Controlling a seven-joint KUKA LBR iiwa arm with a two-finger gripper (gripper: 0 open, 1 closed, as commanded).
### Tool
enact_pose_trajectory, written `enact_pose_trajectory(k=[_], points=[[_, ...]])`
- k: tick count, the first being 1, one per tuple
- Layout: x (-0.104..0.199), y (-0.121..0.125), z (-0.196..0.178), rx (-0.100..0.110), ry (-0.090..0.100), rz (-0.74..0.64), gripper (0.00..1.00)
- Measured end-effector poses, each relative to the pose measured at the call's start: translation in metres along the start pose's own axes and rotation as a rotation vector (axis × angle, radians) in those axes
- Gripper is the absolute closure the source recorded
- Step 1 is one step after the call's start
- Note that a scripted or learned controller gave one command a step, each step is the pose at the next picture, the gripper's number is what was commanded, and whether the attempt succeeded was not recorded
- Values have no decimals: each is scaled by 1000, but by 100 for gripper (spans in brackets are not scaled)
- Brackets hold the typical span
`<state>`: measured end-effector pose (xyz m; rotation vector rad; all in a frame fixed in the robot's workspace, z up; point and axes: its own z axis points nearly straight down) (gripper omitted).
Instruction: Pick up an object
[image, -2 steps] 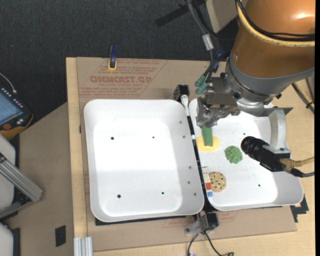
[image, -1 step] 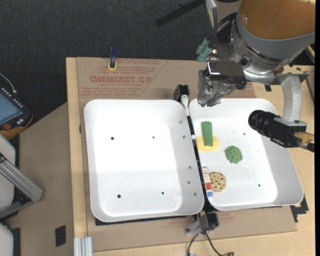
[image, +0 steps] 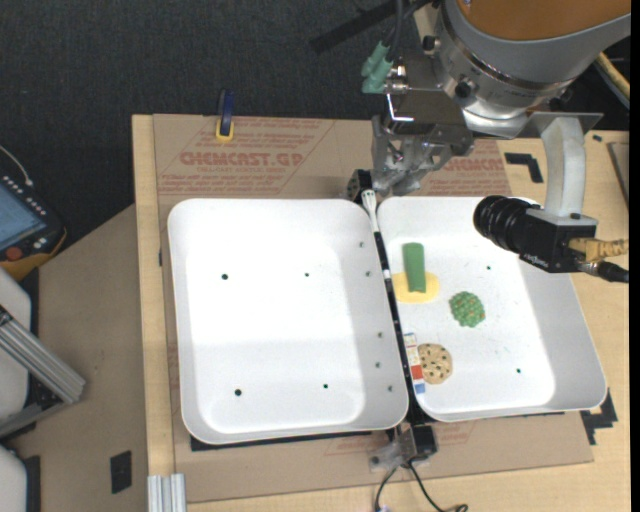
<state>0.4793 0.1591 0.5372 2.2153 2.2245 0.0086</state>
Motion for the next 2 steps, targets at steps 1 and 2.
enact_pose_trajectory(k=[1,2], points=[[-1,0,-9,1,-2,2,100],[-1,1,-19,-2,-1,1,100]])
